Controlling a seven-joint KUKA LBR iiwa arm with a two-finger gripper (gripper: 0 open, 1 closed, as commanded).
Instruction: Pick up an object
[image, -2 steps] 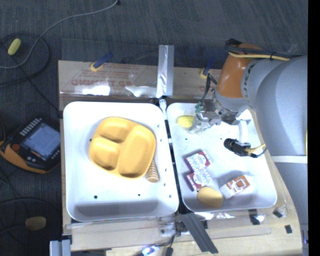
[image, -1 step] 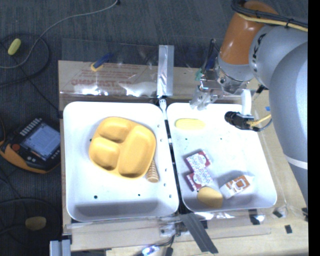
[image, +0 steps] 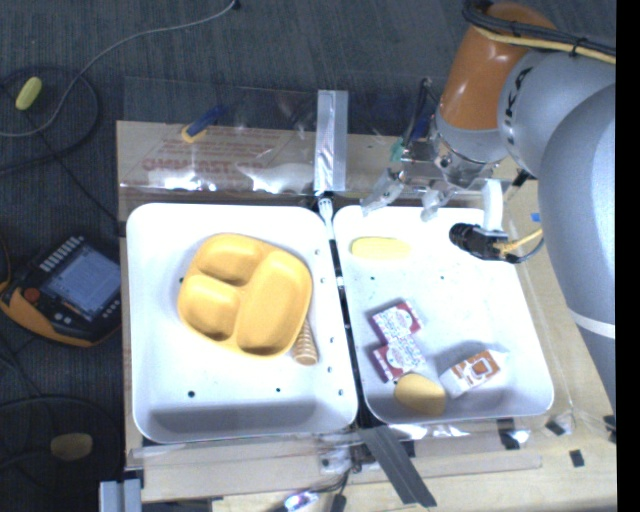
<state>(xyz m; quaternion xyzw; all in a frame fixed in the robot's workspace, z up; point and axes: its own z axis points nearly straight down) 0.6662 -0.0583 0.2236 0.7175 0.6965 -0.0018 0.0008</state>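
the tool (image: 405, 200) hangs over the far rim of the right bin (image: 530, 330), its two pale fingers (image: 375, 203) apart and, as far as the slanted view lets me judge, with nothing between them; just beyond its tips a flat yellow oval (image: 380, 248) lies in that bin; nearer the front lie two red-and-white packets (image: 398, 340), a small orange-and-white carton (image: 473, 371) and a yellow rounded lump (image: 420, 392); the left bin (image: 160, 390) holds a big yellow moulded tray (image: 245, 292) with a ridged cone (image: 304, 346) touching its edge.
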